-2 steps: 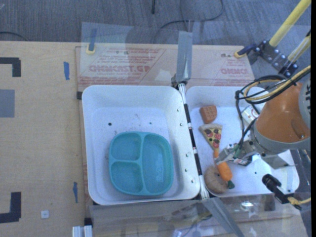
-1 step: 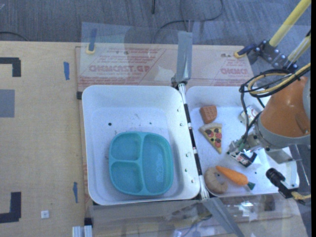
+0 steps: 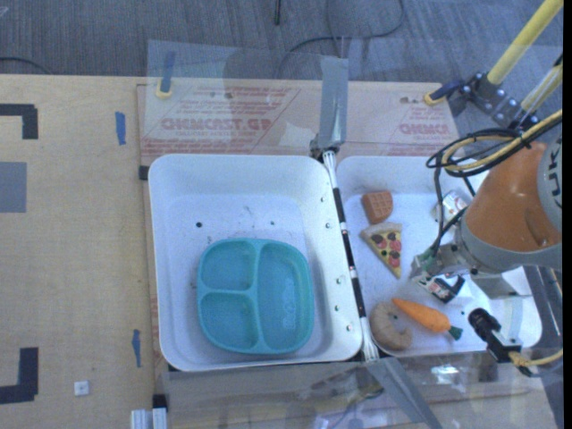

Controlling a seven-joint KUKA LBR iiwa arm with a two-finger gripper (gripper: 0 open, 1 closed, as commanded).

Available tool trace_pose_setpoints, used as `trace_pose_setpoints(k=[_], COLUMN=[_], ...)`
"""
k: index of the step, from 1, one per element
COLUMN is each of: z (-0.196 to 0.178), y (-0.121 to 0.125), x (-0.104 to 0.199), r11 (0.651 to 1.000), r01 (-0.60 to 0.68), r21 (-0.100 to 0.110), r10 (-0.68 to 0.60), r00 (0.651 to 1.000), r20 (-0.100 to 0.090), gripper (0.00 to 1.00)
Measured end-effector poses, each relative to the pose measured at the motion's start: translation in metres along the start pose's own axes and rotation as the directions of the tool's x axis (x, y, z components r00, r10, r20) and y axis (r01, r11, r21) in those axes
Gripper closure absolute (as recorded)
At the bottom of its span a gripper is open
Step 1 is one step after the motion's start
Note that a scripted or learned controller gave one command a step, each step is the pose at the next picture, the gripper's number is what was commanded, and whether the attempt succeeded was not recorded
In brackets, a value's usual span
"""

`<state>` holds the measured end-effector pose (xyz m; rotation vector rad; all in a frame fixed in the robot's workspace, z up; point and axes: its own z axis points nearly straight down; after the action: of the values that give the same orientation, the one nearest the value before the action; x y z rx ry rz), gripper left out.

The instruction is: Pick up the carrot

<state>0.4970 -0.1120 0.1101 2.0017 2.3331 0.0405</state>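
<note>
One carrot [image 3: 424, 315] lies in the right bin [image 3: 407, 179], near its front edge, with its long axis slanting from upper left to lower right; the green stub end points to the lower right. Just to its left sits one round doughnut [image 3: 391, 326], touching or nearly so. Above are one pizza slice [image 3: 385, 244] and one small brown waffle piece [image 3: 377, 206]. The gripper [image 3: 435, 273] hangs just above the carrot; whether it is open cannot be told. One teal divided plate [image 3: 256, 296] lies in the left bin [image 3: 179, 186]
</note>
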Motion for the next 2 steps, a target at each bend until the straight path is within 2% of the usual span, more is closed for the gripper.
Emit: trace_pose_setpoints(k=[1, 2], z=[-0.0001, -0.0004], y=[0.0025, 0.0065], x=[0.0075, 0.0029], r11=[0.953, 0.816], r01=[-0.302, -0.578], r21=[0.003, 0.004], r10=[0.302, 0.578], r00=[0.953, 0.816], r20=[-0.009, -0.018], gripper=[1.0, 1.0])
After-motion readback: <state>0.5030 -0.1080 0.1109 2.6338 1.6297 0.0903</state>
